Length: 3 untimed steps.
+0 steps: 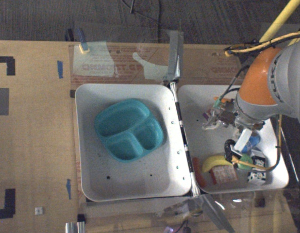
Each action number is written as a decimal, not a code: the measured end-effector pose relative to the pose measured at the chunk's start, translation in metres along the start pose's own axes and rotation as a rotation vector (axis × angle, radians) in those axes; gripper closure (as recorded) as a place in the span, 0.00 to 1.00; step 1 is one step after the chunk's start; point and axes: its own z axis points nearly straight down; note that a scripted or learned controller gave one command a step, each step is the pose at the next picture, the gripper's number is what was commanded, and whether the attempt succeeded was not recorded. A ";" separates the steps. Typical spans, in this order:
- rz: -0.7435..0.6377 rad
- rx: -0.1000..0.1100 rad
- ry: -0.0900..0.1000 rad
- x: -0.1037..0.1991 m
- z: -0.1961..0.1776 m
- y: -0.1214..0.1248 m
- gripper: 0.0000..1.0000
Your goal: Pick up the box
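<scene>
Lying beside the banana (213, 162), box (224, 174) apart from end effector (211, 122)

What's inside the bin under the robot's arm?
A banana, a brown box beside it, a red thing and a black-and-white thing. The arm hides whatever lies beneath it.

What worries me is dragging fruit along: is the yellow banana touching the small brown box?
Touching. The camera view shows the yellow banana curving along the upper edge of the small brown box, with no gap between them.
</scene>
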 end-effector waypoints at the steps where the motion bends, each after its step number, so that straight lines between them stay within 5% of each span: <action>1: -0.242 -0.001 0.001 -0.010 -0.002 0.002 0.00; 2: -0.118 -0.013 0.000 0.019 0.035 0.075 0.00; 3: -0.184 -0.001 0.001 -0.023 0.026 0.046 0.00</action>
